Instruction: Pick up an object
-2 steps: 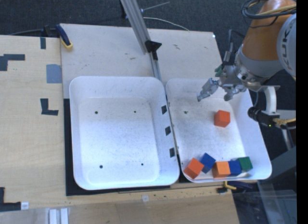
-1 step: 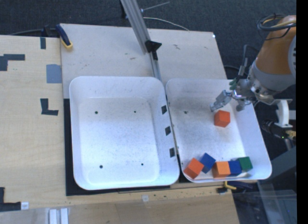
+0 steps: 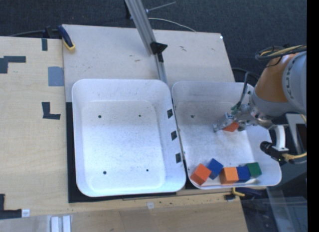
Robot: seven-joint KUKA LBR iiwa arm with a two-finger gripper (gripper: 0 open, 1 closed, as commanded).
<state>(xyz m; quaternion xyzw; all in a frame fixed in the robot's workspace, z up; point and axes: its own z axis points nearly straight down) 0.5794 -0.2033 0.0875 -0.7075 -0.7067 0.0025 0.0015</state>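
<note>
Red block [image 3: 231, 126] sits between the gripper [image 3: 225, 125] fingers (right bin [image 3: 199, 101]).

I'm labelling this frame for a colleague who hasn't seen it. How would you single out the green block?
Find the right-hand white bin. A row of small blocks lies along its near edge. The green block ends that row on the right, beside a blue block, and is the row's one green piece.

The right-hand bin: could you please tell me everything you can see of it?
The right-hand bin is a shallow white tray, plastic by its look, with rounded corners and a speckled floor. It lies flat, its left rim against the other bin. Five blocks, orange, blue and green, cluster along its near edge, and the gripper is low over its floor.
</note>
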